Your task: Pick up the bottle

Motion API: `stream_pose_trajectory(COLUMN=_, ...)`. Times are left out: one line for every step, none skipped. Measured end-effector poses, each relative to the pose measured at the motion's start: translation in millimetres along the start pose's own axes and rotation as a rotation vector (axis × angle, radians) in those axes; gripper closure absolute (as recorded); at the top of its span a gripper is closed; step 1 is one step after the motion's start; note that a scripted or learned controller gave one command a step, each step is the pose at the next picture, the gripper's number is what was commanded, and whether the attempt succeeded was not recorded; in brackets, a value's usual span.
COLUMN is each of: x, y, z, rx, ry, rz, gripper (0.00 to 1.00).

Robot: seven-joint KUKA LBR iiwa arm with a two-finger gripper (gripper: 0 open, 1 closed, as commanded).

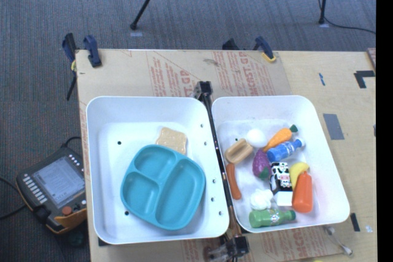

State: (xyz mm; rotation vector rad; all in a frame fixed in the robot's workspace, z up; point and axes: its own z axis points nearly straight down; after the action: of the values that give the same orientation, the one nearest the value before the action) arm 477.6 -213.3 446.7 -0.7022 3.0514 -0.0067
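Three toy bottles lie in the right bin (319, 123). A blue bottle (284, 150) with a white cap rests on its side near the middle, pointing to the upper right. An orange bottle (303, 192) stands near the bin's right wall. A green bottle (272, 217) lies on its side along the front wall. They are packed among other toy foods: a carrot (280, 136), a purple eggplant (261, 163), a cow-patterned carton (282, 180) and a banana (297, 172).
The right bin also holds a hot dog bun (239, 151), a sausage (233, 181) and two white balls (255, 136). The left bin (98, 132) holds a teal divided plate (163, 186) and a toast slice (172, 140). A control pendant (52, 190) lies on the floor to the left.
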Motion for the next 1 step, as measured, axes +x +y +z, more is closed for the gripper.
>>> stream_pose_trajectory(x=-14.3, y=-6.3, z=-24.5, rx=-0.001, ry=0.0, rz=-0.193, gripper=1.0)
